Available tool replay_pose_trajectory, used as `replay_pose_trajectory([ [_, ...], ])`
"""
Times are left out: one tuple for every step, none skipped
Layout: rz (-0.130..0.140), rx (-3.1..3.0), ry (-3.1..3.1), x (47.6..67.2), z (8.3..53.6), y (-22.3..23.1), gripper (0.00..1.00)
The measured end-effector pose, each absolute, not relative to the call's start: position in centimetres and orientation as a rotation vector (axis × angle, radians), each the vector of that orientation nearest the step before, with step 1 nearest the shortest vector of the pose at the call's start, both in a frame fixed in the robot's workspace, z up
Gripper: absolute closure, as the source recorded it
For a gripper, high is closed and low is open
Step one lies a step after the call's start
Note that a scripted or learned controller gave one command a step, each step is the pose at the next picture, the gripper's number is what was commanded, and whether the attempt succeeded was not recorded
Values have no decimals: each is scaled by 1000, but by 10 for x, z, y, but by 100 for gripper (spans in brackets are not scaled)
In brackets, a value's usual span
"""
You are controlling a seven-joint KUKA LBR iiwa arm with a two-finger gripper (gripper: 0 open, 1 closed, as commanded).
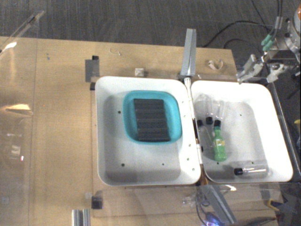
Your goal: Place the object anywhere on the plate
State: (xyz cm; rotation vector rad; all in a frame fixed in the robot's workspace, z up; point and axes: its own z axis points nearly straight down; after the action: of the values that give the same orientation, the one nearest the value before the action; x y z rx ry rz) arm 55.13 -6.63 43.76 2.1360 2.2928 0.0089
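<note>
The pincer (254,66) hangs above the right bin's (263,91) far edge; whether it is open, I cannot tell. Bottles (218,145) lie below it, the teal plate (175,108) far left.

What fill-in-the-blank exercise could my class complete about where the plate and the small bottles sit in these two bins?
1. The teal plate lies in the ____ bin.
2. The dark ribbed insert rests on the ____.
3. The green bottle lies in the ____ bin.
4. The clear vial near that bin's front wall has a cap coloured ____.

Missing words: left; plate; right; black
</note>
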Motion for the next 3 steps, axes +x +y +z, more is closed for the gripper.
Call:
replay_pose_trajectory([
  [2, 2444, 1967, 511, 390, -171, 0],
  [2, 2634, 1705, 489, 357, -199, 0],
  [5, 2622, 1716, 492, 368, -197, 100],
])
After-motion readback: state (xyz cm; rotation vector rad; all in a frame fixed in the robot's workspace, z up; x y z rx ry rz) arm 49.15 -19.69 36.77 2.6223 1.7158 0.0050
